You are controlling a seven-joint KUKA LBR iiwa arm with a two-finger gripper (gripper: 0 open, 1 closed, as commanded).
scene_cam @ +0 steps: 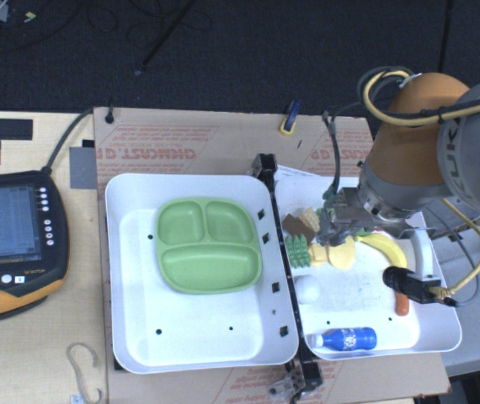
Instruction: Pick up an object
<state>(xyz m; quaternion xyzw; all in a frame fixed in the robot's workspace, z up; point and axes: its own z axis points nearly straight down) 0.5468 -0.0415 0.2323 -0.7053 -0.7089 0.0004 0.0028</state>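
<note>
Camera view: your gripper (pixel 334 230) — claw state I cannot tell — crowds the banana (pixel 383 247) at three o'clock; it may snag neighbours.

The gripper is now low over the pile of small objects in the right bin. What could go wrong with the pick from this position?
1. The gripper is down among crowded items: a banana, a green ridged piece and a brown piece. It may catch two things, or none.
2. The items may be pushed aside instead of grasped.
3. The blue bottle lies on its side near the bin's rim; a bump could roll it.
</note>
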